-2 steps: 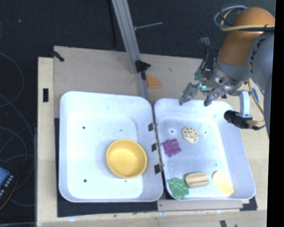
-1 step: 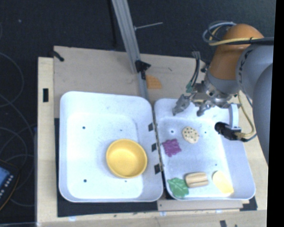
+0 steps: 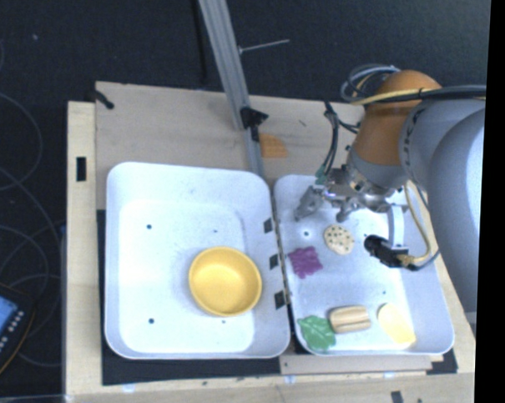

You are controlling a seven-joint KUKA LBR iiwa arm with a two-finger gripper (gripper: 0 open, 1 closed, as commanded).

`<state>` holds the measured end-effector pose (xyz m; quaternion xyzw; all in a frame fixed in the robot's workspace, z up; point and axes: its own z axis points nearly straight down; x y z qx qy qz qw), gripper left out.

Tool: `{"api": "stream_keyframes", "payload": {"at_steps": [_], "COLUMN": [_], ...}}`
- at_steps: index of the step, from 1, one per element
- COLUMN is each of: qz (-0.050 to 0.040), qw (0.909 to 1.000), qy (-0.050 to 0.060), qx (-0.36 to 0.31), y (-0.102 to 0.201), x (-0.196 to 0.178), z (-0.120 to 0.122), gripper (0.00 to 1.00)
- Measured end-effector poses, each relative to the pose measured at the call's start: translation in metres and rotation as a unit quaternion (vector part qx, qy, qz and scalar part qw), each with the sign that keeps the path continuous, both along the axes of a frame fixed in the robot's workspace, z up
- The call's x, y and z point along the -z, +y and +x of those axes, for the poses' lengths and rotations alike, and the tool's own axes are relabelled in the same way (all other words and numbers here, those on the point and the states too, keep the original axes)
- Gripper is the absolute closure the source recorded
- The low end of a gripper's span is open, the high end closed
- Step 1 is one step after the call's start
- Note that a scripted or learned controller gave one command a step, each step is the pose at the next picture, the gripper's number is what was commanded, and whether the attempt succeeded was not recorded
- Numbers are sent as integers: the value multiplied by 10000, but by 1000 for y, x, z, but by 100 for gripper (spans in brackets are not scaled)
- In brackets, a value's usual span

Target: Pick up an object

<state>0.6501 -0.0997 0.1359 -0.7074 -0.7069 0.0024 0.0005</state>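
A yellow bowl [image 3: 225,280] sits in the left bin [image 3: 126,233], well left of the gripper [image 3: 326,206]. The gripper hangs spread wide, holding nothing, over the right bin [image 3: 423,304]; the cookie [image 3: 339,238] lies just below-right of it, the purple piece [image 3: 305,261] below.

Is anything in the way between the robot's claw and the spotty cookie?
Nothing visible blocks it. The two-finger gripper hangs over the far end of the right white bin, and the round tan speckled cookie lies just nearer the camera on bare bin floor. The purple crinkly piece sits off to the side.
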Motion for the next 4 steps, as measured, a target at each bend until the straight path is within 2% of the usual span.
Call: {"api": "stream_keyframes", "payload": {"at_steps": [1,2,3,4], "qz": [-4,6,10,13], "qw": [10000,10000,10000,10000], "qy": [-5,-39,-58,-55], "qx": [9,23,9,-20], "y": [-2,-2,-10,-7], "x": [37,23,-40,-86], "z": [-1,1,2,9], "gripper": [0,100,100,100]}}
